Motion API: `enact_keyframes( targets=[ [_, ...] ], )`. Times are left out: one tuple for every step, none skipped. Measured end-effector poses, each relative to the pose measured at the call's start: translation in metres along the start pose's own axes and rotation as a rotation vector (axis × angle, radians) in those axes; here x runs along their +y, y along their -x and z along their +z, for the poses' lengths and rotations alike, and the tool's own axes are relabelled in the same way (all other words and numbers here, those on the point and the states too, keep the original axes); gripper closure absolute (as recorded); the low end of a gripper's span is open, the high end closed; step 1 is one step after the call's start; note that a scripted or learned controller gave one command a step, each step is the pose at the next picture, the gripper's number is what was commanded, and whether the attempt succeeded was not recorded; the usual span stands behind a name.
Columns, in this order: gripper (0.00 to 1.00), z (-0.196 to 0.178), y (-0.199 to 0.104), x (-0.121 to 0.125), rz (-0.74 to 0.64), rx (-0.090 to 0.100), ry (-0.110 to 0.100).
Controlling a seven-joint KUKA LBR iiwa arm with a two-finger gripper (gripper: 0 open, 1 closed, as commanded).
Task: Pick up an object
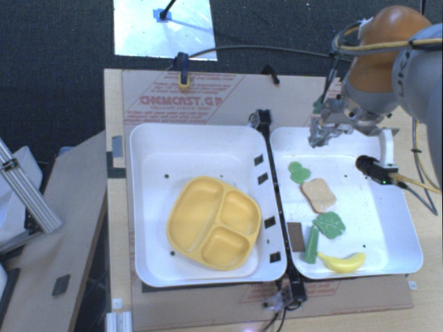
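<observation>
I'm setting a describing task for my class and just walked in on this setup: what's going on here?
A grey robot arm reaches in over the right bin, its gripper hovering above the bin's far edge with nothing seen between its fingers. Below it lie toy foods, all untouched: a green round piece, a slice of bread, a green leaf, a brown bar, a green stick-shaped piece and a banana. The left bin holds a yellow divided plate. Nothing has been picked up yet.
</observation>
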State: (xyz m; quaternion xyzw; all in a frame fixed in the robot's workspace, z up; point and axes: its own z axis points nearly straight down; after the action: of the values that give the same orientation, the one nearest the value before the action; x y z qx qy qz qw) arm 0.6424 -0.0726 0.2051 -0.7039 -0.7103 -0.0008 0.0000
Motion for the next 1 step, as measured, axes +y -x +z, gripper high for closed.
enact_keyframes(
  targets=[
    [1.0,-0.0023,-0.0562,0.0039,-0.001,0.0,0.001]
  ],
)
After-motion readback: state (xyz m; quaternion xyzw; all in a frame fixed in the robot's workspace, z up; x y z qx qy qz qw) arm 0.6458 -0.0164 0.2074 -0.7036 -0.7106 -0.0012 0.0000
